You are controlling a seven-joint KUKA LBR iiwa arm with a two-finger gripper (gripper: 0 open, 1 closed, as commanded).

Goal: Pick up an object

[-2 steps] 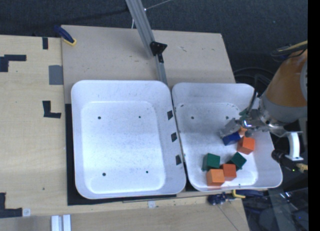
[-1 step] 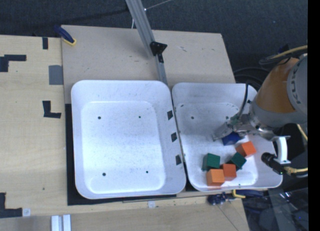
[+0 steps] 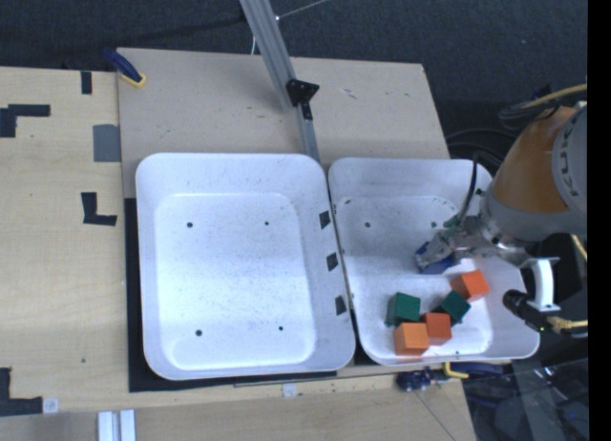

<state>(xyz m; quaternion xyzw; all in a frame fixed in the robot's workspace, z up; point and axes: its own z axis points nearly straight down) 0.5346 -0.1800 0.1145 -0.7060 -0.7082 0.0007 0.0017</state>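
The right bin (image 3: 382, 186) holds a cluster of small blocks near its front: a green block (image 3: 404, 307), an orange block (image 3: 412, 337), a red-orange block (image 3: 438, 325), a dark green block (image 3: 455, 307) and another orange block (image 3: 470, 284). A small blue object (image 3: 431, 258) lies just behind them. My gripper (image 3: 449, 244) is low in the right bin, directly over or against the blue object, with the arm coming in from the right. Whether it touches the blue object is unclear.
The left bin (image 3: 153, 239) sits beside the right one, sharing a raised rim (image 3: 336, 258). A grey metal pole (image 3: 272, 38) slants in from the top toward the bins' back edge. The arm's orange band (image 3: 535, 177) hangs over the right bin's right wall.
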